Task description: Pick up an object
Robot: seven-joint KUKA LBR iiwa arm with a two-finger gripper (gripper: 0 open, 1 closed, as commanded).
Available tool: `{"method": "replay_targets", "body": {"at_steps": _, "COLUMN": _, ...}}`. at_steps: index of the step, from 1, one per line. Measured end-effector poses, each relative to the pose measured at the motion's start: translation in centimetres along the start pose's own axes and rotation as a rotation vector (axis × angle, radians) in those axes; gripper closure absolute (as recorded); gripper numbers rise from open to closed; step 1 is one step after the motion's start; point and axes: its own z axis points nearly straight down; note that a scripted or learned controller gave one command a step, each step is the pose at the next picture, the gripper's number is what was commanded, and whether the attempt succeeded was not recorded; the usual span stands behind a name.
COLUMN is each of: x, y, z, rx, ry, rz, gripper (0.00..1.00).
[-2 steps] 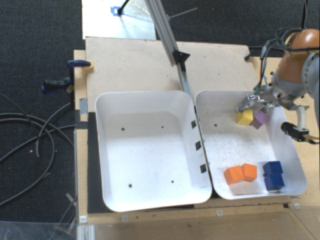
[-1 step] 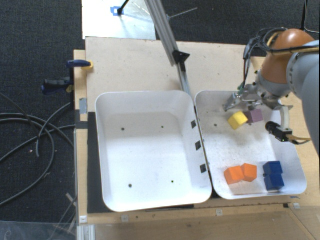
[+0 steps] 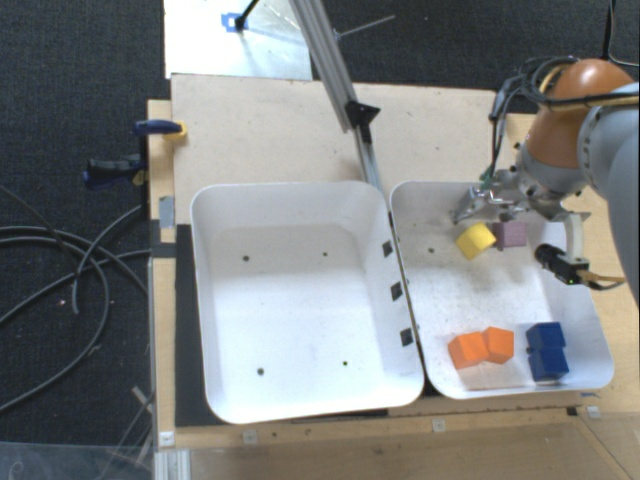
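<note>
The right bin (image 3: 430, 268) holds several blocks. A yellow block (image 3: 476, 240) lies tilted near its back, and a pale purple block (image 3: 514, 234) sits just right of it. Two orange blocks (image 3: 481, 348) rest side by side near the front, next to a blue block (image 3: 546, 351) at the front right. My gripper (image 3: 486, 206) hangs over the back of the right bin, directly above and behind the yellow block. I cannot tell whether it touches that block.
The left bin (image 3: 215, 268) stands beside the right one, with a shared raised divider (image 3: 400, 298) between them. A slanted metal rod (image 3: 330, 58) crosses above the bench at the back. Cables and a clamp (image 3: 140, 168) lie off the bench's left edge.
</note>
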Motion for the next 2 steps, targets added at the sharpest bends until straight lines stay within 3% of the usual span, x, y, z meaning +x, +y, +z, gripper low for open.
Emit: {"method": "replay_targets", "body": {"at_steps": 2, "x": 0.60, "y": -0.40, "z": -0.03, "rx": 0.003, "ry": 0.006, "rz": -0.001, "gripper": 0.00}}
